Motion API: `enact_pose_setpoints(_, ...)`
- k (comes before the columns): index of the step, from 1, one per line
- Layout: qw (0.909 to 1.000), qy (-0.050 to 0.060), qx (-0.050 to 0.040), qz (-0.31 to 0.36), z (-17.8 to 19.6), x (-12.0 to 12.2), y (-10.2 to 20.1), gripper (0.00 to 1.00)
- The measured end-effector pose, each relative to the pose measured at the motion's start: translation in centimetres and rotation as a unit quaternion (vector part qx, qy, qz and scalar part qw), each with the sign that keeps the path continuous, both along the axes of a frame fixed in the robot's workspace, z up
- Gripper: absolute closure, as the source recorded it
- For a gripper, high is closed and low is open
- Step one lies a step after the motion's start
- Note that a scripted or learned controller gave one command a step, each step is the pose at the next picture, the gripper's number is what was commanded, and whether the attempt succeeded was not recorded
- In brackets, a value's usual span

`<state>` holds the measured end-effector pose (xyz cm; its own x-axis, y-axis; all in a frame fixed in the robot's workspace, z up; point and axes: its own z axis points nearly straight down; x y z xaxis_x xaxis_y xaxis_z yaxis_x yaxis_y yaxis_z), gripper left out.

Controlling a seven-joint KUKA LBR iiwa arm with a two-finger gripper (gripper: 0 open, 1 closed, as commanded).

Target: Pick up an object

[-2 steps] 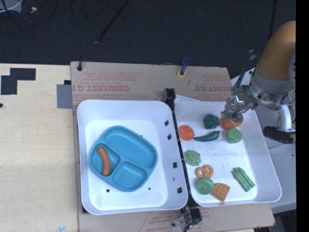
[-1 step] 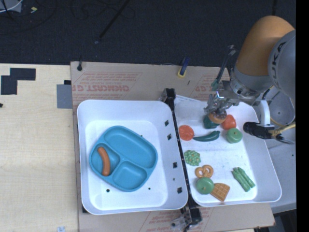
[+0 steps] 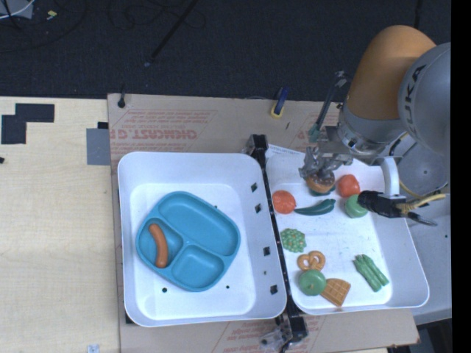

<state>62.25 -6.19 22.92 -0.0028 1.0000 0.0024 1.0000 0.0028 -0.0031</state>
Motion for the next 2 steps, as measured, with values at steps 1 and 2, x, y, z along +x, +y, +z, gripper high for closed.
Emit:
enact_pose_setpoints(1,1.0,-0.001,-0.0008,-0.001,0.4,1.7,0.7,1.0)
enact_pose_setpoints(2,1.0,0.001,-0.0012,-0.002,-1.0,0.1,-0.1,1.0)
